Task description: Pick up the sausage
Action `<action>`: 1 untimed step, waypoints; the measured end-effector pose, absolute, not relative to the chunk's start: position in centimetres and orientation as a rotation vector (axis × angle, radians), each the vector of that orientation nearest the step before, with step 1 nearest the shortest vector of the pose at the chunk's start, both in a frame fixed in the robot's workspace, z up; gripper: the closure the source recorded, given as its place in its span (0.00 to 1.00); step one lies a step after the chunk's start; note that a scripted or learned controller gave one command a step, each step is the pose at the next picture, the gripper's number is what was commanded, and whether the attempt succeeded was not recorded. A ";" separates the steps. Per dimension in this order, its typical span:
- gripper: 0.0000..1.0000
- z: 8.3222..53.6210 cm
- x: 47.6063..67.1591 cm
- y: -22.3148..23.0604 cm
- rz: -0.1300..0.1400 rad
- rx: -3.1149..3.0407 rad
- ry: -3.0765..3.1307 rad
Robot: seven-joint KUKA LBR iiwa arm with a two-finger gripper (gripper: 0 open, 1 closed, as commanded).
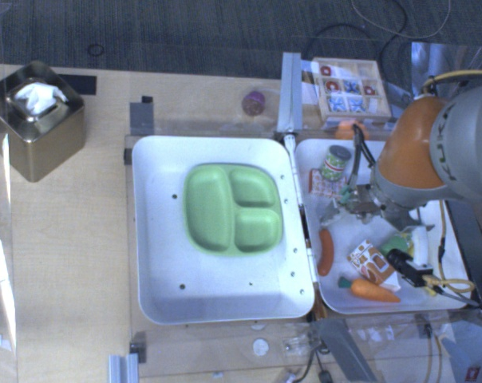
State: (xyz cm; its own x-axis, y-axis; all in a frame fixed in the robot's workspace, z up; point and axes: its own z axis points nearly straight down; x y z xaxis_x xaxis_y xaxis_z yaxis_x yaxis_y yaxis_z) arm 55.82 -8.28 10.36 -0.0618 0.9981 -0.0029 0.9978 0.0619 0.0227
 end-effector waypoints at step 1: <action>0.00 9.1 52.1 -8.5 0.019 1.897 2.482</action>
